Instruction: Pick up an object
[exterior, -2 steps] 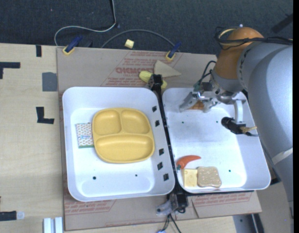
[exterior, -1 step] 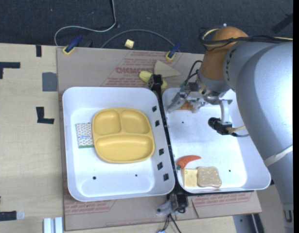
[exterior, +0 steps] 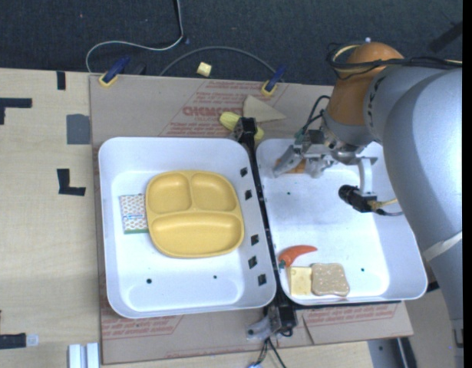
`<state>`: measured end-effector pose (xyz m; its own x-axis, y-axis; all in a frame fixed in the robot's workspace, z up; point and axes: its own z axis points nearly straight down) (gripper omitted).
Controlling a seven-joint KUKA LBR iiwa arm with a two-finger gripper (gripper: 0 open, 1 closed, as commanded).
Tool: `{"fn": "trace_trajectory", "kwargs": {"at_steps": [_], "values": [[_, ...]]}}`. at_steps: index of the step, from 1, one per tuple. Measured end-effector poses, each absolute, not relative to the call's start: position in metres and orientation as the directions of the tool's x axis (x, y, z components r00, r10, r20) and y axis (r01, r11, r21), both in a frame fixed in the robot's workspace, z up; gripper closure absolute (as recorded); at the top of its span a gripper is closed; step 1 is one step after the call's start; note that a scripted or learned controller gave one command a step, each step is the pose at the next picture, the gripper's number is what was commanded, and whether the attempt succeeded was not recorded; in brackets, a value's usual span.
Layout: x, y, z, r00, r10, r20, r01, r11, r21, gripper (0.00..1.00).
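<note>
Tabletop: two white bins (exterior: 113, 205), side by side.
Gripper (exterior: 301, 159): upper left of right bin; jaws' state cannot tell.
Targets: orange piece (exterior: 297, 253), cracker (exterior: 329, 280), lower frame, well below jaws.

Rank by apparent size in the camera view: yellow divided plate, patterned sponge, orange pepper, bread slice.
1. yellow divided plate, by far the largest
2. patterned sponge and bread slice: look alike in area, not ranked
3. orange pepper, smallest
</note>
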<state>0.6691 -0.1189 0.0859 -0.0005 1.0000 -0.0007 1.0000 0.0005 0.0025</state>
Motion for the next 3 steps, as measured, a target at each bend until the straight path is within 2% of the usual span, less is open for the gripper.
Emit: {"fn": "trace_trajectory", "kwargs": {"at_steps": [1,2,3], "values": [[0.668,-0.096,0.086,-0.002,1.0,-0.006,1.0,0.002,0.0,0.0],[0.669,-0.117,0.086,-0.001,1.0,-0.001,1.0,0.001,0.002,0.0],[0.668,-0.096,0.086,-0.002,1.0,-0.005,1.0,0.002,0.0,0.0]]}}
